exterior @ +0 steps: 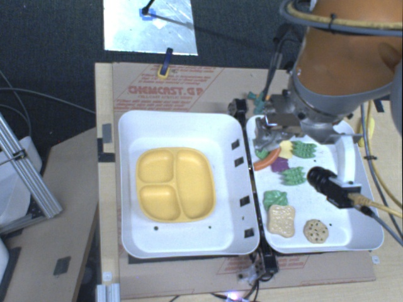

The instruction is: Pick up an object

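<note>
Camera view: your arm (343, 55) hangs over the back of the right bin (352, 234), where all the small toys sit, so you're lined up to pick there. Jaws (272, 126) are low near the carrot (267, 158); can't tell their state. Nearby: yellow piece (286, 148), green leaf (304, 149), purple piece (279, 165), cracker (281, 220), cookie (315, 231). Left bin (132, 137) holds the yellow divided plate (175, 184), likely the drop side.

Cardboard-covered bench (170, 87) bears two white bins (135, 187), apparently touching.
</note>
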